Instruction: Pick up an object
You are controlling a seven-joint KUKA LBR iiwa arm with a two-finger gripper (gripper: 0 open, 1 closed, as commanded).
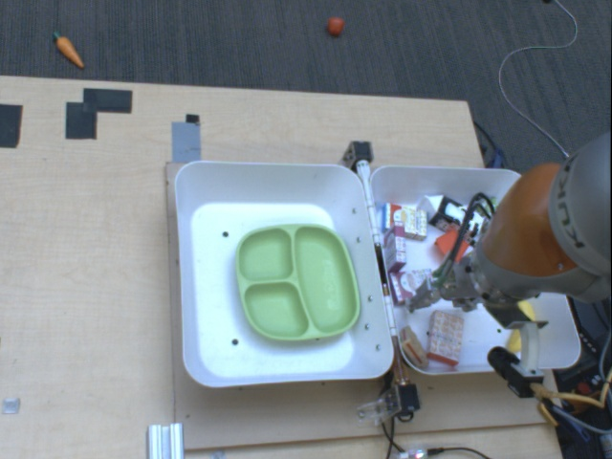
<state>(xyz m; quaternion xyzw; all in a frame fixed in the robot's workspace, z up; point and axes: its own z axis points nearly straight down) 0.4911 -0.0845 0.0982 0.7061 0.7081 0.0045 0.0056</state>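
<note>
Green divided plate (297, 282) occupies the left bin (191, 285); small packets (411, 223) crowd the right bin (564, 347), where the pincer (427, 293) hovers low, finger state indiscernible.

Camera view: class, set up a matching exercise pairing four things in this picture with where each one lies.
Things:
1. green divided plate
2. small red ball
3. toy carrot
4. cracker packet

Places:
A. in the right bin
B. on the carpet, top left
C. in the left bin
D. on the carpet, top middle

Pairs: 1-C, 2-D, 3-B, 4-A
</note>
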